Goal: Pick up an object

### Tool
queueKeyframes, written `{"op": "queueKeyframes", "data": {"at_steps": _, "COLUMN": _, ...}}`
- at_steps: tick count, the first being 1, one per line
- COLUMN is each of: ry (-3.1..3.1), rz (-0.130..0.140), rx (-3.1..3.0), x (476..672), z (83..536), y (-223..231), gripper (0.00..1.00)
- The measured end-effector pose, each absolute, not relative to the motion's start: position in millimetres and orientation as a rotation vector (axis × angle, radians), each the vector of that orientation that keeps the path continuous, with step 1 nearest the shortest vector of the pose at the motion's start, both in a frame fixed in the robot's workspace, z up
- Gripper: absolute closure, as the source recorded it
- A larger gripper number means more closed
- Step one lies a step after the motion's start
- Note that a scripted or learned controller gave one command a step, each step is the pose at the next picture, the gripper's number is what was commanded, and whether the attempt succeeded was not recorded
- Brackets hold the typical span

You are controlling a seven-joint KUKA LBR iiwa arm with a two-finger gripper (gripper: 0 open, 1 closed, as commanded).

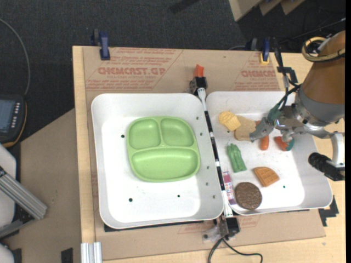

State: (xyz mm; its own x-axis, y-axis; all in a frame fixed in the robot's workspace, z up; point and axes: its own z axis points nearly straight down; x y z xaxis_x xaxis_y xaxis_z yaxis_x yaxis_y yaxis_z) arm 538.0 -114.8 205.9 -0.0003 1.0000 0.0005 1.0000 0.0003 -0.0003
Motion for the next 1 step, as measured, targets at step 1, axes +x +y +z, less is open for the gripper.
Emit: {"op": "queueKeyframes", "data": {"at_steps": 1, "ry": -2.22, "rz": 0.004, "rx": -2.219, "x": 587.5, "z": 78.4, "y": -137.8, "gripper": 0.0}}
